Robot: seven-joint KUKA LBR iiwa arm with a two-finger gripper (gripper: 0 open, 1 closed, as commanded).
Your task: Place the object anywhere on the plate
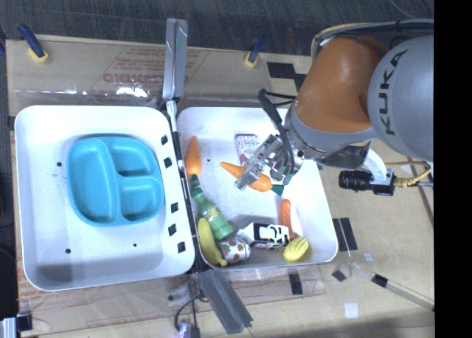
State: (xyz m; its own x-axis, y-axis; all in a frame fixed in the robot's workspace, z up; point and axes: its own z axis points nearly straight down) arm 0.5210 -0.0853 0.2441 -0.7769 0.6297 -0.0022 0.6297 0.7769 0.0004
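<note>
The blue plate, divided into compartments, lies in the left bin. My gripper is low over the upper middle of the right bin, right on top of an orange carrot that lies slantwise under it. The carrot's pointed end sticks out to the left and its thick end shows just below the gripper. The gripper's body hides the contact, so whether the carrot is gripped cannot be made out.
The right bin also holds a second carrot by the left wall, a green bottle, a banana, a small can, a black-and-white toy, a lemon, a thin carrot and a pink-white packet.
</note>
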